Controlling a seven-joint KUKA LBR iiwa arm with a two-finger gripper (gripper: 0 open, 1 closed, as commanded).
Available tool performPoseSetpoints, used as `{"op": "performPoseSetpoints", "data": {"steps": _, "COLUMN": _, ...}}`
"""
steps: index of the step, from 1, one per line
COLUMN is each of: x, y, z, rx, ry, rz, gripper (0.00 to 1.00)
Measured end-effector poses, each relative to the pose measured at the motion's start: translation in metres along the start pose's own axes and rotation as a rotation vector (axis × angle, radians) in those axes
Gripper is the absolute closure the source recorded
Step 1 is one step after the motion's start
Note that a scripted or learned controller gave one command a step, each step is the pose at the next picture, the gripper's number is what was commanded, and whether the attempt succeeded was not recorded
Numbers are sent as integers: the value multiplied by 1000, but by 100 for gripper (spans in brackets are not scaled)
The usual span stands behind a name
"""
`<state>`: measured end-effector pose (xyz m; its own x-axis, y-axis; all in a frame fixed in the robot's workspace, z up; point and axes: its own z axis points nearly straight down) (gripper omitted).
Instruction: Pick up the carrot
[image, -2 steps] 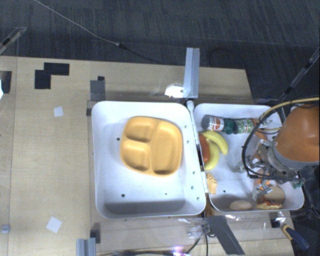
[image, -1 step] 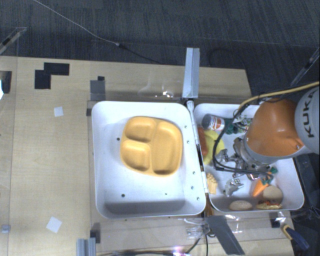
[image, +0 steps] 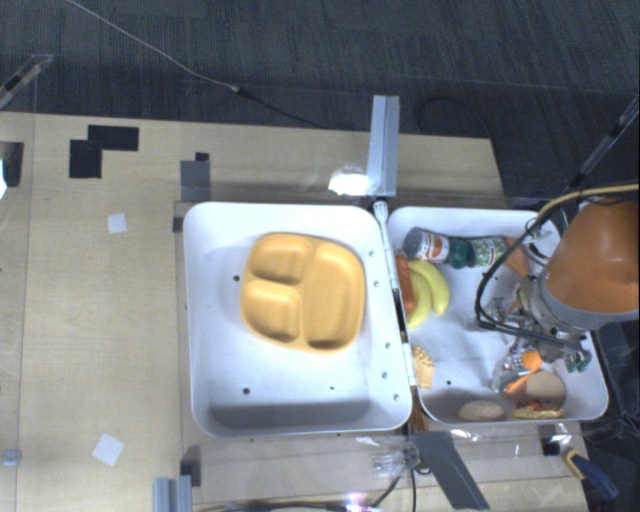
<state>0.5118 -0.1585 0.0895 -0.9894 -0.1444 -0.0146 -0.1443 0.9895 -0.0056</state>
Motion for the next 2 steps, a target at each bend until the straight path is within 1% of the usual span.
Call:
{"op": "performPoseSetpoints", "data": {"steps": 1, "x": -5, "y": 1, "z": -14, "rx": 4, "ry": -11, "rz": -7, "gripper": 100}}
{"op": "performPoseSetpoints", "data": {"steps": 2, "x": 6, "y": 8, "z": -46, "rx": -3, "ry": 5, "rz": -16, "gripper": 100}}
